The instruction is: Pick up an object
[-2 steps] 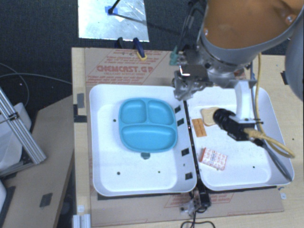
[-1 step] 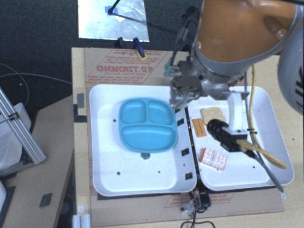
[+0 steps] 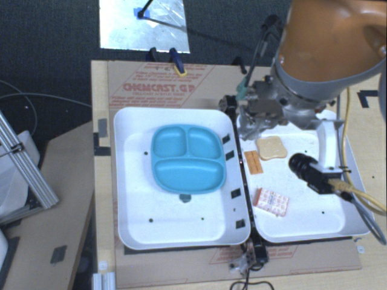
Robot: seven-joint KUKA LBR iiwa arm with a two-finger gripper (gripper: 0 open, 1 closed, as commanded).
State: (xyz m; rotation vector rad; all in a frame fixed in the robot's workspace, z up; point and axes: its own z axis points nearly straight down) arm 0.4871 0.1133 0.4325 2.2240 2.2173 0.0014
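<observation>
The arm's orange band (image 3: pixel 329 29) looms nearest, with the end effector (image 3: pixel 254 124) low over the right bin's (image 3: pixel 314 228) far left corner; whether it is apart or together I cannot tell. Just beside it lies a tan bread slice (image 3: pixel 270 147), the likely target. A good grasp would centre over the slice, clear of the bin wall and the small orange piece (image 3: pixel 253 162).

Blue divided plate (image 3: pixel 187 159) in left bin (image 3: pixel 136 222); toast slice (image 3: pixel 271 147), wafer (image 3: pixel 253 162), packet (image 3: pixel 271 201) in right bin (image 3: pixel 314 225).

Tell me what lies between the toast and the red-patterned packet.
Camera view: bare white bin floor separates toast from packet; an orange piece sits just left of that line.
</observation>
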